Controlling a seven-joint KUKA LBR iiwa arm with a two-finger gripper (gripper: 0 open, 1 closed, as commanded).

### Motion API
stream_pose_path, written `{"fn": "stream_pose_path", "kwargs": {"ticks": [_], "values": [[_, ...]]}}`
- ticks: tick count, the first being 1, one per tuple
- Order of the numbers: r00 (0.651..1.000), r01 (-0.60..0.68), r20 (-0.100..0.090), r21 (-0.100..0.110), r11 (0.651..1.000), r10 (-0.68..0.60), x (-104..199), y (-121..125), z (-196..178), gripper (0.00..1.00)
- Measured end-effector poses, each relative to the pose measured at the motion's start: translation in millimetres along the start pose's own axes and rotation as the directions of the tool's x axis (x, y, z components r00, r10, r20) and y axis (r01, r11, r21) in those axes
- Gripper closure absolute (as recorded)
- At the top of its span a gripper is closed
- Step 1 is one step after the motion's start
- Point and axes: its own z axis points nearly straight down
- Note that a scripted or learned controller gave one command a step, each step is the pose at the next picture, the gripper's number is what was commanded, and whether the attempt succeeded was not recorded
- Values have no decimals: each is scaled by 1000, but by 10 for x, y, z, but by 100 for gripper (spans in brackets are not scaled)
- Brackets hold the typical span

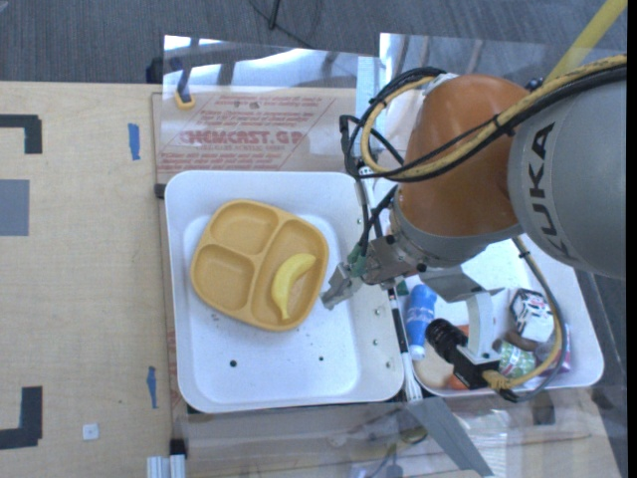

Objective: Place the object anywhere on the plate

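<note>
Bench (80,267): pale wood, with two white bins side by side on it
Arm (557,167): big and grey with an orange band, reaching in from the right of the view and hanging over the right bin and the gap between the bins
Left bin (299,366): white and shallow, with the plate in its top half and a few small dark specks on its bare floor
Right bin (582,337): white, mostly hidden under the arm, with a jumble of small things in it
Card (249,137): pale with red print, lying flat just past the far edge of the left bin
Plate (234,257): yellow, with three parts
Gripper (336,287): low over the left bin, just beside the right edge of the plate; cannot tell if it is wide or narrow, and nothing can be seen in it
Banana piece (292,282): yellow and curved, lying on the plate in the part nearest the gripper
Blue tube (420,317): blue and white, in the right bin near its left wall
</note>
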Motion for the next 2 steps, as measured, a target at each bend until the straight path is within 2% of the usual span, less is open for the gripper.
{"fn": "stream_pose_path", "kwargs": {"ticks": [1,2], "values": [[1000,-2,0,-1,1000,2,-8,7,-96,100],[991,135,1,-3,991,-135,-26,831,-366,100]]}}
